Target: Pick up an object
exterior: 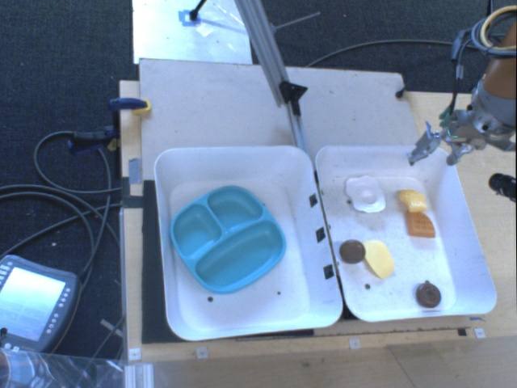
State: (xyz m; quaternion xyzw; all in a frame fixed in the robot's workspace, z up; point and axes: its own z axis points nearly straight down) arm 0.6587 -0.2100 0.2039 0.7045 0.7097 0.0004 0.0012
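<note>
- The yellow wedge (379, 259), likely toy cheese, lies mid right bin (477, 285), touching a brown disc (352, 251); it looks light, stiff and smooth.
- Best taken across its narrow sides.
- The gripper (437, 148) hovers at the bin's far right corner, fingers spread, holding nothing.
- Left bin (174, 297) carries a blue divided plate (229, 238).

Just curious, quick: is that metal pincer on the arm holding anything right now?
Pincer: open, holding nothing, above the far edge of the right shallow white bin.

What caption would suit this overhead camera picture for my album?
Robot gripper poised open over the back rim of the right bin of toy food, a blue divided plate in the left bin.
</note>
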